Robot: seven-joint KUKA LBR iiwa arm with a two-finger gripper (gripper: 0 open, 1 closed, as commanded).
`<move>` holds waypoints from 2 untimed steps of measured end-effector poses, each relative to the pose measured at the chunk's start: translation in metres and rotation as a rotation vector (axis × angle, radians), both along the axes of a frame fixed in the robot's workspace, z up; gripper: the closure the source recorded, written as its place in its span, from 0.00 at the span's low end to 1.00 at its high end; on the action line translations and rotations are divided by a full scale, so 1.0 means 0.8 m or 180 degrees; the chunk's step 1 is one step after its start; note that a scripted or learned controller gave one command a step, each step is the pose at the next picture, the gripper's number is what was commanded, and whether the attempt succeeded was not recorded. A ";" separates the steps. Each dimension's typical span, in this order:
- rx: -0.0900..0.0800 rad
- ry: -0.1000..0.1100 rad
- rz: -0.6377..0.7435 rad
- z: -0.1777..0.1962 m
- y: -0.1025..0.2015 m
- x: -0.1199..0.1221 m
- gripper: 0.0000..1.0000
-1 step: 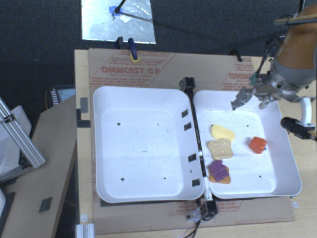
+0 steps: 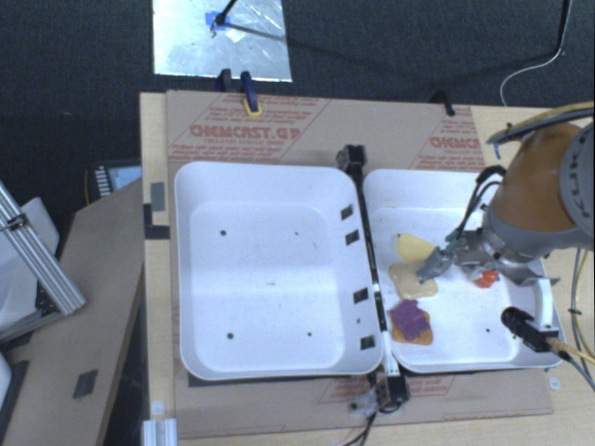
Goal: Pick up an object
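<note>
Where it lies, cream piece (image 2: 413,280) roundish.

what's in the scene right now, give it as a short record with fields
arm: grey arm with orange band, reaching in over the right bin
gripper: two-finger gripper, low over the pale cream flat piece
right white bin: yellow wedge-shaped piece, cream piece, purple lumpy piece lying on an orange flat piece, small red piece
left white bin: beside the right one

Two white bins (image 2: 270,193) sit side by side. In the right one lie two yellowish pieces (image 2: 412,246), one purple piece (image 2: 409,317), one orange piece (image 2: 420,336) and one red piece (image 2: 484,280).
</note>
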State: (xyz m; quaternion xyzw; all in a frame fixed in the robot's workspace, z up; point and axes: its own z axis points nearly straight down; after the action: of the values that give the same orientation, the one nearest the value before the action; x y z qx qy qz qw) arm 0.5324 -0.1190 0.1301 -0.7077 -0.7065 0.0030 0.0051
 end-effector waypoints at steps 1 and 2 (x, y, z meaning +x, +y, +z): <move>-0.0012 -0.0045 0.0012 0.021 0.000 0.007 1.00; 0.0002 -0.0101 0.0053 0.239 0.117 -0.015 1.00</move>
State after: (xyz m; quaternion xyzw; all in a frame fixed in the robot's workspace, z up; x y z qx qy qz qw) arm 0.5204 -0.0251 0.3209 -0.7018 -0.7123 -0.0085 -0.0059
